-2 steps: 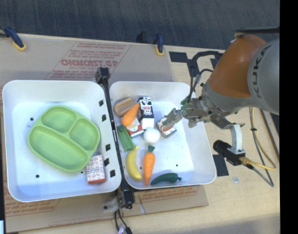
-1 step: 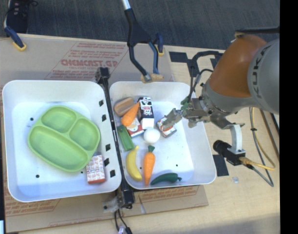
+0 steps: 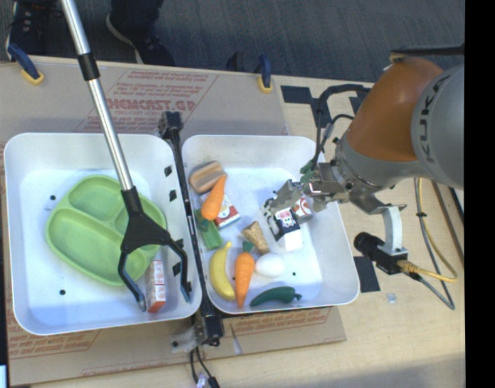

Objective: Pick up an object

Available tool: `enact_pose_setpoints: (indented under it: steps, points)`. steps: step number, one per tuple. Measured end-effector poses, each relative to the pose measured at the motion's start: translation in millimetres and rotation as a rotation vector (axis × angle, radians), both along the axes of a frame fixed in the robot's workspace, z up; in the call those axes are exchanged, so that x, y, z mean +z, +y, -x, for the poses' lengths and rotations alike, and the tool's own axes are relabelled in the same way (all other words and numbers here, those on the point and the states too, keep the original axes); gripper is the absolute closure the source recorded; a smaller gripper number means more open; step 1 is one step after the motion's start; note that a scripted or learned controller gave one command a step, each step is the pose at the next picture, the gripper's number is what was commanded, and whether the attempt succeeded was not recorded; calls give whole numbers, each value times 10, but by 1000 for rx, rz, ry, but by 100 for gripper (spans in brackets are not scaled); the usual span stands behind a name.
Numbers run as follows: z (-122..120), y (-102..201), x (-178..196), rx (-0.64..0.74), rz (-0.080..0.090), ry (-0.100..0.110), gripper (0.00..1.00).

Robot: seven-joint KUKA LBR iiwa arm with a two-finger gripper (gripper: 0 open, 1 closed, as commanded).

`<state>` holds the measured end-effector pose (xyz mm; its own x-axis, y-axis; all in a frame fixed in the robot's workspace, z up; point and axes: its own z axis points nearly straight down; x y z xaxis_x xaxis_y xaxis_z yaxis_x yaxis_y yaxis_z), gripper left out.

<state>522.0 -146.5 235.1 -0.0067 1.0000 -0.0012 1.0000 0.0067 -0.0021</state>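
Pincer: the arm's gripper (image 3: 286,210) sits low in the right bin (image 3: 332,253), its fingers (image 3: 278,199) closed around a small black-and-white carton (image 3: 286,226); how tightly they bite cannot be judged from this slanted angle.
Held object: the carton appears between the fingers, near the bin's middle, just above a white egg (image 3: 270,266).
Progress: the grasp looks made, but the lift is not shown as complete; the carton hangs close to the bin floor, and whether it is clear of it cannot be told.
Left to do: raise the carton well above the other pieces.
Neighbours: a carrot (image 3: 243,275), a banana (image 3: 221,272) and a green pepper (image 3: 274,296) lie near the front wall.
Left bin: a green tray (image 3: 90,233) under a long reacher tool (image 3: 110,140), beside a small orange carton (image 3: 157,285).
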Motion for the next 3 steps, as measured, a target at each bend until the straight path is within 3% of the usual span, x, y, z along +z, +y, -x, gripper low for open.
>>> enact_pose_setpoints:
  steps: [1, 2, 3]
  points:
    - [-213, -533, -1250, 2, 6, -16, 0]
    - [-230, -518, -1135, 8, 5, -18, 100]
    - [305, -37, -228, 0, -2, -2, 100]
